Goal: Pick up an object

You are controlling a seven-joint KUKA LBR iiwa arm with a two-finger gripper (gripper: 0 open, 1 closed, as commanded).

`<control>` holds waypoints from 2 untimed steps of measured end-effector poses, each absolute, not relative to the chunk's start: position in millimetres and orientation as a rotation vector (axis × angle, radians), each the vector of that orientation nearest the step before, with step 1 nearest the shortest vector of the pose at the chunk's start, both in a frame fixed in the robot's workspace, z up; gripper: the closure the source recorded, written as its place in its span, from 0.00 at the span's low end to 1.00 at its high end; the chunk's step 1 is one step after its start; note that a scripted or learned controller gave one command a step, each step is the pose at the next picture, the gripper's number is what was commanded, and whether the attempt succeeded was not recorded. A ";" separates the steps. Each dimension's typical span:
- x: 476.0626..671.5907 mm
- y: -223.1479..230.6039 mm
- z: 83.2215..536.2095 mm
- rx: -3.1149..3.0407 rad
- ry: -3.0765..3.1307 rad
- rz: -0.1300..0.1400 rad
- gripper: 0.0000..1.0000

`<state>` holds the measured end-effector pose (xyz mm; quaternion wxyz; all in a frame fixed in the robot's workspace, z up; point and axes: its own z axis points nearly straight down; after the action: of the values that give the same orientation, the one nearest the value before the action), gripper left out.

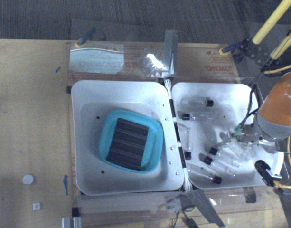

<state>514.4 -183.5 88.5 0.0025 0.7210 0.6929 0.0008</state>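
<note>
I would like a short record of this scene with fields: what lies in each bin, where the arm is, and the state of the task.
left bin: a light blue tray with a dark ribbed block lying in it
right bin: several clear vials with black caps, scattered
arm: over the right side of the right bin, orange band visible
gripper: low among the vials; its grip cannot be judged
task state: nothing is seen lifted yet

I count two white bins (83, 99) on the worktop (31, 103). One teal tray (106, 132) holds one dark ridged block (129, 143). About six black-capped clear vials (197, 102), some hard to separate.
</note>
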 end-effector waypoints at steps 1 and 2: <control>499.0 -109.1 91.2 2.298 2.144 -0.001 0.00; 585.9 -99.5 88.9 2.390 2.027 0.009 0.00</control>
<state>585.9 -99.5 88.9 0.0039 0.7627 0.6468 0.0030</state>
